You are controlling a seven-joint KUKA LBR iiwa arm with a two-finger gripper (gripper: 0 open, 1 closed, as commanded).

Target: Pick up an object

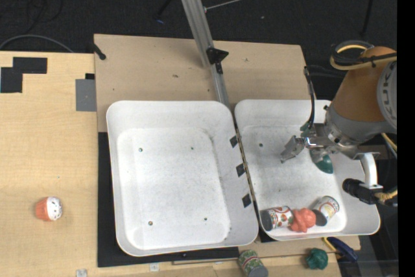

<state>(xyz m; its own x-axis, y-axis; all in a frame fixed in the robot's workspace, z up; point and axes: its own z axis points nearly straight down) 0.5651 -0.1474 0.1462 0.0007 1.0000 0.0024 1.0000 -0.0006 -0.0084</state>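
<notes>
Cans (pixel 279 217) lie along my right bin's (pixel 272 120) near wall; my gripper (pixel 305 146) hovers apart, grip state apparently undeterminable.

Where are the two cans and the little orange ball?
Red can (pixel 279 217), camera view, its side.
Yellow can (pixel 326 209), camera view, its side.
Orange ball (pixel 48 209), camera view, its middle.

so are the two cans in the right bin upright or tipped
Tipped: both cans lie on their sides along the right bin's near edge, flanking a red toy.
</notes>
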